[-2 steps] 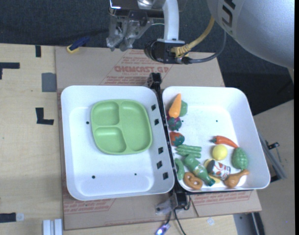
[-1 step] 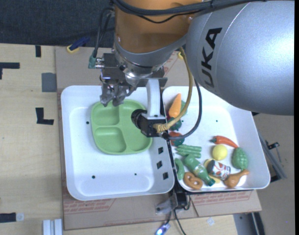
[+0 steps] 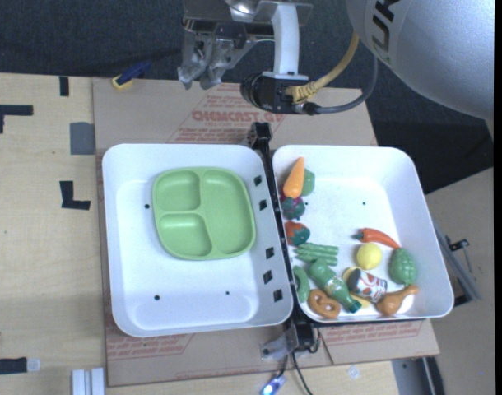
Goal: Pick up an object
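My gripper (image 3: 202, 76) hangs high over the cardboard behind the left bin (image 3: 123, 245), open, with nothing between its fingers. It is far from every object. The right bin (image 3: 420, 200) holds several toy foods. An orange carrot (image 3: 294, 176) lies at its back left by the divider. A red chili (image 3: 378, 238), a yellow lemon (image 3: 369, 256) and a green leafy piece (image 3: 403, 266) lie on its right side. A green bottle (image 3: 333, 285), a small can (image 3: 371, 285), a brown pretzel (image 3: 323, 304) and a drumstick (image 3: 395, 300) crowd the front edge.
A green divided plate (image 3: 203, 212) lies in the left bin. Green beans (image 3: 317, 252) and a red and green fruit (image 3: 297, 233) rest near the divider. Black cables (image 3: 317, 101) loop behind the bins. The large grey arm (image 3: 432, 31) looms at the upper right.
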You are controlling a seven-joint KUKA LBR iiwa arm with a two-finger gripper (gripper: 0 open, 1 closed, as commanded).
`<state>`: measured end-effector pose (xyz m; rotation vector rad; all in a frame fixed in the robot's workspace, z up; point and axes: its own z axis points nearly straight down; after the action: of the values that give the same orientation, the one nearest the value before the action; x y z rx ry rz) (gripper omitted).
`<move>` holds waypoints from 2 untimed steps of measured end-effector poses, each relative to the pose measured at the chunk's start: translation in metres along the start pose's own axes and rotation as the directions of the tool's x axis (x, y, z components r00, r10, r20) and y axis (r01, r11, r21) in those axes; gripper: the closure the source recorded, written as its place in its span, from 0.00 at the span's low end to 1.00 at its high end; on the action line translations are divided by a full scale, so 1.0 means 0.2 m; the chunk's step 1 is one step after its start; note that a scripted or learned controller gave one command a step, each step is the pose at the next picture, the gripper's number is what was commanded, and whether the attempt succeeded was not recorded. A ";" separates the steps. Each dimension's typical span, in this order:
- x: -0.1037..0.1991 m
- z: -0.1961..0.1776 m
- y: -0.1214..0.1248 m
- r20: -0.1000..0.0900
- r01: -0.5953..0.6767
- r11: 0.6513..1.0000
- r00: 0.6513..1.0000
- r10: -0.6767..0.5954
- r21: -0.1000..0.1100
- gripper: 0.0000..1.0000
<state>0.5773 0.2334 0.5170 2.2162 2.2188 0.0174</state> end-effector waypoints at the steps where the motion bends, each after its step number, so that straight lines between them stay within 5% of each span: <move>1: 0.00 -0.08 0.35 0.005 -0.002 1.000 1.000 0.002 0.009 1.00; 2: 0.00 0.51 0.03 0.010 0.001 1.000 1.000 -0.002 0.028 1.00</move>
<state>0.5848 0.2333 0.4147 2.2236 2.2293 -0.0246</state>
